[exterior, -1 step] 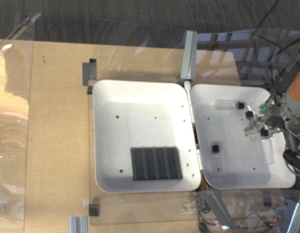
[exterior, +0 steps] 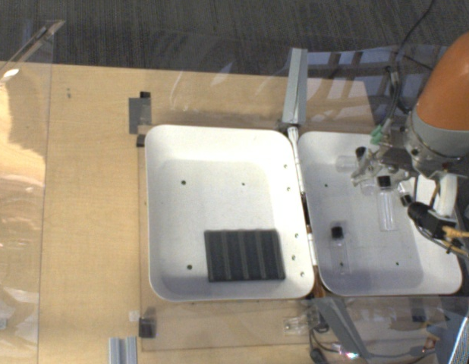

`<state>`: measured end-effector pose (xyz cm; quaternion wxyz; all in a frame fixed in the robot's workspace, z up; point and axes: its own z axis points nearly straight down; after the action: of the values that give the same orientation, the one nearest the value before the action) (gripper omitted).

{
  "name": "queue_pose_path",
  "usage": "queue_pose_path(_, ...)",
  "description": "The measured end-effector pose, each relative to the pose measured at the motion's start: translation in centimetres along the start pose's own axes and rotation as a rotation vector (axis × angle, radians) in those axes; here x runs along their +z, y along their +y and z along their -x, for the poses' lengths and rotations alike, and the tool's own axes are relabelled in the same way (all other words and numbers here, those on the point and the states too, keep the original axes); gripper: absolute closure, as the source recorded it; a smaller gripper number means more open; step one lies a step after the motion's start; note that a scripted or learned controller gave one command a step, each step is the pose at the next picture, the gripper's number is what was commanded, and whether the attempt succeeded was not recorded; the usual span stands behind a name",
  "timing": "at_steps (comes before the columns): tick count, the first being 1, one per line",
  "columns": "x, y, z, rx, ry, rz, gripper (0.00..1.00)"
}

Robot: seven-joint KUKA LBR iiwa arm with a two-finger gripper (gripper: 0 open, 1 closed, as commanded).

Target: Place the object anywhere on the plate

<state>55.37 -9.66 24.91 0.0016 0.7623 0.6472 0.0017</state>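
Plate [exterior: 244, 255], dark and ribbed, lies in left bin [exterior: 174, 203]. Small dark object [exterior: 337, 232] sits loose in right bin [exterior: 325, 165], awaiting pickup. Gripper [exterior: 386, 207] hangs near it, apart; finger state unclear, likely empty.

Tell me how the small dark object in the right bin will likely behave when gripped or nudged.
The small dark object looks compact and blocky, so it is probably stiff and unlikely to roll. It is tiny beside the right bin, so likely light. On that smooth white floor a nudge may slide it. Its material is too small to tell.
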Motion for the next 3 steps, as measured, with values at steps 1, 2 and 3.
queue_pose_path(1, 6.6, 4.1, -9.2, -0.094, 0.0, -0.003, 1.0)
queue_pose_path(2, 6.6, 8.5, -18.6, -0.119, 0.002, -0.009, 1.0)
queue_pose_path(3, 4.1, 7.2, -27.2, -0.246, 0.001, -0.001, 1.0)
